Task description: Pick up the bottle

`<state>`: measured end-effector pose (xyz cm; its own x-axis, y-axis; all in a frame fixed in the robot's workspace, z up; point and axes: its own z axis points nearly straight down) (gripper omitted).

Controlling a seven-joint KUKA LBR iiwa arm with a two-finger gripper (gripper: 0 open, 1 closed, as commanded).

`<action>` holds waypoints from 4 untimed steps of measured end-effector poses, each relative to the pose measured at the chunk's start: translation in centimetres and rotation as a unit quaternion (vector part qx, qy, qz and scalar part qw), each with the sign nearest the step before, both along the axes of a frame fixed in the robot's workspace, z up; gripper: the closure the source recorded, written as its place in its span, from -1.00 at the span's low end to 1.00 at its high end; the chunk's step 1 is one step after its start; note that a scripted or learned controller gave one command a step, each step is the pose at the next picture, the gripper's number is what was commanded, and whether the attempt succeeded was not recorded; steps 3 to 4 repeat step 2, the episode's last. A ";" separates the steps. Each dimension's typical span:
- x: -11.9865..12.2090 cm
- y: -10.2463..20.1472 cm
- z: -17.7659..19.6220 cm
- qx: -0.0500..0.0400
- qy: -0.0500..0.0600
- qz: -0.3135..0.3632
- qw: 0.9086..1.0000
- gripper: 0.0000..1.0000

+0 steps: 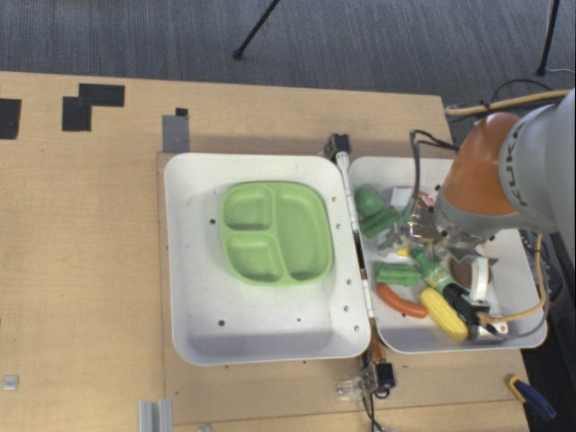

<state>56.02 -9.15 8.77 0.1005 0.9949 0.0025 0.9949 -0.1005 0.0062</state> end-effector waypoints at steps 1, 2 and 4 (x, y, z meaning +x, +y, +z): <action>-2.7 -3.2 0.0 -0.001 -0.002 -0.040 0.999 -1.00; -2.6 -3.2 1.1 0.000 -0.004 -0.039 0.999 1.00; -2.6 -3.2 1.1 0.000 -0.004 -0.039 0.999 1.00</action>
